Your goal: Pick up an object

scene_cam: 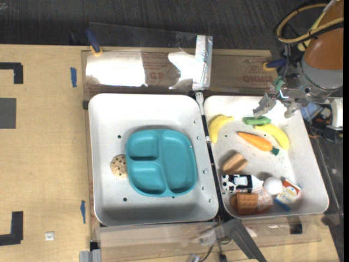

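1. Camera view, slanted from above: two white bins side by side on the tabletop (38, 146), the left bin (103, 113) and the right bin (313, 162).
2. Left bin, two items: one teal divided plate (162, 161) with three compartments, at the middle; one cookie (119, 166) touching the plate's left edge.
3. Right bin, fruit and vegetables, four items: two yellow bananas, one (217, 126) at the upper left by the dividing wall, one (277, 135) toward the right; one orange carrot (255, 141) lying between them; one small green piece (256, 121) just above the carrot.
4. Right bin, remaining items: one tan bread-like roll (233, 161); one black-and-white carton (236, 183); one brown waffle-like square (245, 202); one white ball (272, 186); one small carton (287, 195) in white, red and blue at the lower right. These crowd together along the bin's near side.
5. My tool (277, 102), one, hangs over the right bin's upper edge, near the green piece. Its two fingers stand moderately spread, with nothing between them.
6. My arm: one orange band (325, 51) above the wrist.
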Robot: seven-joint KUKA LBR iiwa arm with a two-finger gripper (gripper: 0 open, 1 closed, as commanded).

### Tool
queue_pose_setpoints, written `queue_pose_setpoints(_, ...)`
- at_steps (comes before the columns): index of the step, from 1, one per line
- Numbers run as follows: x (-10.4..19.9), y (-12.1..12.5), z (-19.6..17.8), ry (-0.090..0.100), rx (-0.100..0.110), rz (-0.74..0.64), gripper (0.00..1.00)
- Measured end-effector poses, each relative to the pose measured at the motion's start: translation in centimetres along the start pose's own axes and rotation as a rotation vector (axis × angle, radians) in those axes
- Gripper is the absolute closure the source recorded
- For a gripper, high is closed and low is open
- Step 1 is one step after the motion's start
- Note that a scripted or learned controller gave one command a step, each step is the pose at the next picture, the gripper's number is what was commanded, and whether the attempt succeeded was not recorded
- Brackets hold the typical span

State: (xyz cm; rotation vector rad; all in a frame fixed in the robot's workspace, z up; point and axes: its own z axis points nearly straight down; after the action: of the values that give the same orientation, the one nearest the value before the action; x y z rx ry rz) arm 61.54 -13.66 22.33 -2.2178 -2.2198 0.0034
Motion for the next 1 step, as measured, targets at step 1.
queue_pose_setpoints(1,-3.88,2.77,-0.34,-0.002,-0.004,0.179,0.00)
